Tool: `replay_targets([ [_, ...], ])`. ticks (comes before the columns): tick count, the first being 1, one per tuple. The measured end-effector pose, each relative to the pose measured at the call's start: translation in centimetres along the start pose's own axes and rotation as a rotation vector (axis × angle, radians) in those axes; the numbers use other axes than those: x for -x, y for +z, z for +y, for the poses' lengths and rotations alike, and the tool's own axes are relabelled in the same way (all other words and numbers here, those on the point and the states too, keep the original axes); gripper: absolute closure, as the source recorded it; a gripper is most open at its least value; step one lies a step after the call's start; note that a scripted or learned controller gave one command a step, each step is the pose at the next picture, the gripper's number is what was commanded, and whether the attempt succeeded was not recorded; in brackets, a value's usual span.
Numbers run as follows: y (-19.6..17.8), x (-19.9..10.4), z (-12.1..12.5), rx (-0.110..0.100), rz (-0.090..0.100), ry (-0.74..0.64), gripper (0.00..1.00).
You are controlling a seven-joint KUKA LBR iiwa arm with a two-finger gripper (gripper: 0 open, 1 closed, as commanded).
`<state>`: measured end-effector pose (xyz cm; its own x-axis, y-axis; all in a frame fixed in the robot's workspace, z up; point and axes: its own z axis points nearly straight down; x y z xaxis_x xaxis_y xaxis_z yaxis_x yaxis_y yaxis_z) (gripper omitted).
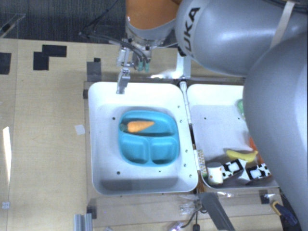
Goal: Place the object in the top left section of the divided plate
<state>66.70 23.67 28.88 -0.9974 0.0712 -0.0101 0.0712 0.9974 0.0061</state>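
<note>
- The carrot (140,126) lies in the long upper section of the blue divided plate (148,152), its long axis nearly left to right, thick end to the right.
- The plate sits in the left bin (103,143).
- The gripper (129,73) is above the bin's far rim, up from the carrot and a little left; whether it is released or clenched I cannot tell.

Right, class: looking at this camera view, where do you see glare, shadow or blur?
Camera view: glare whitens the left shallow white bin's far rim; soft shadow lies along its near wall, below the blue divided plastic plate; the big grey arm up close looks soft and blurred; the small orange carrot is fairly sharp.
</note>
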Motion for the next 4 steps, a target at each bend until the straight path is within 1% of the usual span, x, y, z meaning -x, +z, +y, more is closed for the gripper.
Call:
replay_targets([
  [4, 0.01, 0.0, 0.0, 0.0, 0.0, 0.0, 0.0],
])
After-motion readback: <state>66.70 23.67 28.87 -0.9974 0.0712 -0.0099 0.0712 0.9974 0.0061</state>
